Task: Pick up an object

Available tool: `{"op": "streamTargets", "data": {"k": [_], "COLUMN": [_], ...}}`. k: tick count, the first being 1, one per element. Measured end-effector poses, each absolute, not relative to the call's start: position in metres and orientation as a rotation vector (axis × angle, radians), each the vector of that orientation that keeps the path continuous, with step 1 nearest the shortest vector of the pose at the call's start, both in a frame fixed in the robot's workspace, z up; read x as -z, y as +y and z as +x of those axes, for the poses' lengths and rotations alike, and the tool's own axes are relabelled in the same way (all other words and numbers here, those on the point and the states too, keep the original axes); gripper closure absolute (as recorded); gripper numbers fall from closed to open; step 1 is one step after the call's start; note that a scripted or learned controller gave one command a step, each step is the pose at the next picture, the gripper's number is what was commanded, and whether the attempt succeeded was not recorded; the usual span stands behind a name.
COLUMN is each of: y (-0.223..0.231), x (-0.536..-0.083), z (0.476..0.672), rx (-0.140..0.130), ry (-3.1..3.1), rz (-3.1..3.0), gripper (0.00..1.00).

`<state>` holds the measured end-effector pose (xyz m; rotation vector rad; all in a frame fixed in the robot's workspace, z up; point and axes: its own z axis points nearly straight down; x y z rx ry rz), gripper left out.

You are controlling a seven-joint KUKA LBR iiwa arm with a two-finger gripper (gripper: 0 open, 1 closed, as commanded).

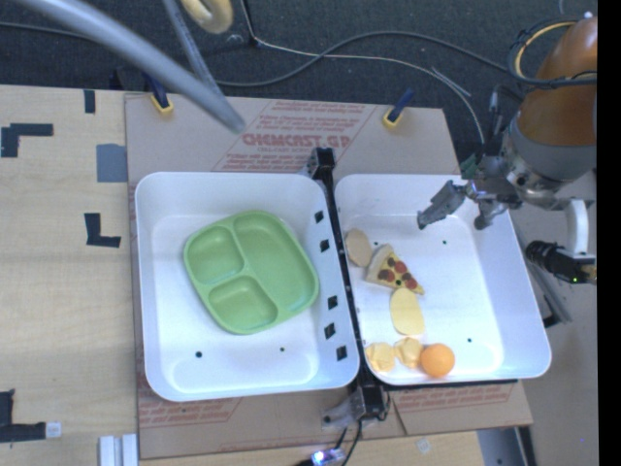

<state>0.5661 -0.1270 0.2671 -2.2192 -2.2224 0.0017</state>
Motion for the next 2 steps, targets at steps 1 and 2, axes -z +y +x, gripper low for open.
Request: {"op": "streamTargets", "data": {"k": [1,2], "y": [-0.124,-0.121], "x": [-0.206,-0.142], "z": [0.559,0.553], "rx": [-0.006,-0.008], "ry": [-2.219,-2.218], "rz": [-2.218,-2.216], "gripper": [0.00,0.00]}}
